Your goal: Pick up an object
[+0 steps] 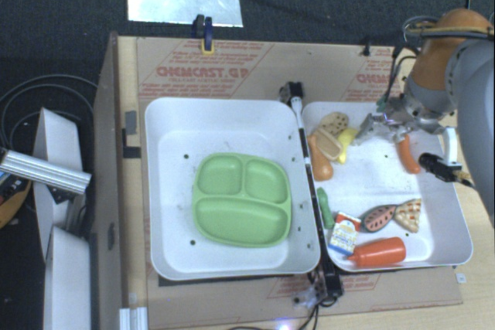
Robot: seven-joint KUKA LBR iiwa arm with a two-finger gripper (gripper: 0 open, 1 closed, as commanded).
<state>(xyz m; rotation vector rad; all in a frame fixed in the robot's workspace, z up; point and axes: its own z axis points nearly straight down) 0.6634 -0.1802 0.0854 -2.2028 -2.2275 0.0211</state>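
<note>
My gripper (388, 125) hangs low over the back of the right bin (452, 224), below the grey wrist and its orange band. A small orange sausage (407, 154) lies just under and to the right of it. Left of the gripper lie a yellow piece (347, 137), a hot dog bun (326, 144), a brown cookie (334, 122) and an orange carrot (320, 165). Toward the bin's front sit a pizza slice (410, 214), a dark brown piece (378, 218), a small carton (344, 235), a large red sausage (378, 251) and a green piece (325, 207). Nothing visibly sits in the gripper.
The left bin (166, 166) holds a green divided plate (241, 199). A black clamp (295, 94) sits on the divider between the bins. The arm's bulk covers the right bin's back right corner. Cardboard surrounds both bins.
</note>
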